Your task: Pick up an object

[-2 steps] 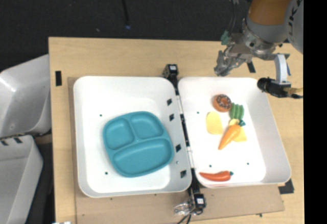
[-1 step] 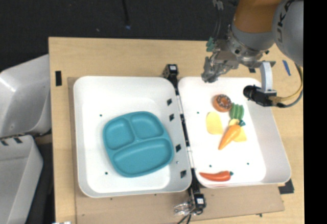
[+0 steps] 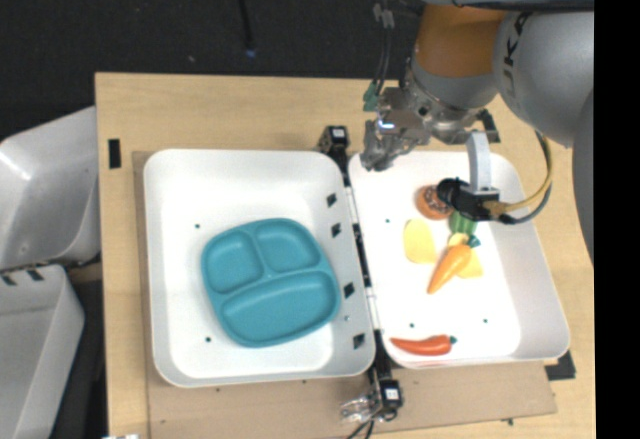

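My gripper (image 3: pixel 378 155) hangs over the far left corner of the right bin (image 3: pixel 505 332), close to the divider between the bins; nothing shows between its fingers. In that bin lie a yellow piece (image 3: pixel 420 241), an orange carrot (image 3: pixel 450 265) with a green top, a small brown round item (image 3: pixel 434 202) and a red chili pepper (image 3: pixel 422 345) near the front edge. All of these lie to the right of and nearer the front than my gripper.
The left bin (image 3: pixel 170 327) holds a blue divided plate (image 3: pixel 269 280). The arm's orange band and grey body (image 3: pixel 480 17) loom above the right bin's back edge. A black cable (image 3: pixel 500 207) loops over the bin near the brown item.
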Available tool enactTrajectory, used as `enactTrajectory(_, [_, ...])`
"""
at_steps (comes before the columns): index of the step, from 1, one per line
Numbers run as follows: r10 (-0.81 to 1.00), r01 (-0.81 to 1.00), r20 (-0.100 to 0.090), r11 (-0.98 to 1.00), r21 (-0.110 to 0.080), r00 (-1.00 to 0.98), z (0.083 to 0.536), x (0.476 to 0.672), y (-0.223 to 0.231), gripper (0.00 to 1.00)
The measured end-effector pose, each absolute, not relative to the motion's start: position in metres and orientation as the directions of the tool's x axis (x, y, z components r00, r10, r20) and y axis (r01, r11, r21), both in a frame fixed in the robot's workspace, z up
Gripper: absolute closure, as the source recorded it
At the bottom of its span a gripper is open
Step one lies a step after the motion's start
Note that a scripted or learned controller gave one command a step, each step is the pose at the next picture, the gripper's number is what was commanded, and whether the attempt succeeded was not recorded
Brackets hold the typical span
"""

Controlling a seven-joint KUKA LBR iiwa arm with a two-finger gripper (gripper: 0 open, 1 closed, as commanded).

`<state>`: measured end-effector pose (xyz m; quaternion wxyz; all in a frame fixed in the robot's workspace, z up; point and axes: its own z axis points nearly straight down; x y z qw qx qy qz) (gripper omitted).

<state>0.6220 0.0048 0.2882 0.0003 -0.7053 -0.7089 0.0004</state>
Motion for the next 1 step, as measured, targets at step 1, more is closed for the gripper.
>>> enactTrajectory(1, [1.0, 1.0, 0.001, 0.007, -0.001, -0.007, 0.2735, 0.6037, 0.0611, 1.0])
